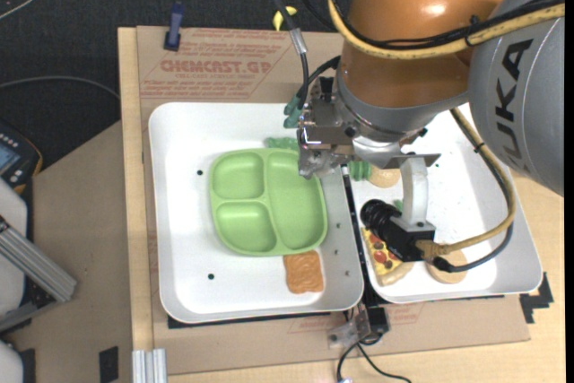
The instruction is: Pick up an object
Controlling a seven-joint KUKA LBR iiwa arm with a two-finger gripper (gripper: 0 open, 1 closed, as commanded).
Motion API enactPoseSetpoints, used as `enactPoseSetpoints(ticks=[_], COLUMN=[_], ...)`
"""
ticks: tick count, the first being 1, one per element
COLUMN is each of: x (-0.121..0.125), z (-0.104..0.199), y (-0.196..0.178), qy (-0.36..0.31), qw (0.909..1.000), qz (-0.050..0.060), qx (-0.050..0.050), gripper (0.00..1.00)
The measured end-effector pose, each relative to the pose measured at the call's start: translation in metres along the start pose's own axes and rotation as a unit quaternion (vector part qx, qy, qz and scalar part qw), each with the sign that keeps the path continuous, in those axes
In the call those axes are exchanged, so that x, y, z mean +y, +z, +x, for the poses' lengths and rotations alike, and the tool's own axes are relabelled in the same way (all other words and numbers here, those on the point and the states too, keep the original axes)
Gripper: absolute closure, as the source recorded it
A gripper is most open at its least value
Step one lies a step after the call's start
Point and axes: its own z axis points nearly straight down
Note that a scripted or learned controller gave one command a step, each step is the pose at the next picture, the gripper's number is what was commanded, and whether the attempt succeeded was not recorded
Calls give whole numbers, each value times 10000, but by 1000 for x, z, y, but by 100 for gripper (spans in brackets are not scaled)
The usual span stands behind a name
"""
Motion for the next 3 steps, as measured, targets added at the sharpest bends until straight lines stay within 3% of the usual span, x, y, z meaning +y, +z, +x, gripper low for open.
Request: enactPoseSetpoints(ticks=[2, 3], x=[1, 0], z=[1, 58], y=[-20, -114], qy=[-5, -38], qw=[10000, 10000], qz=[-12, -40], qx=[0, 30], gripper=[100, 100])
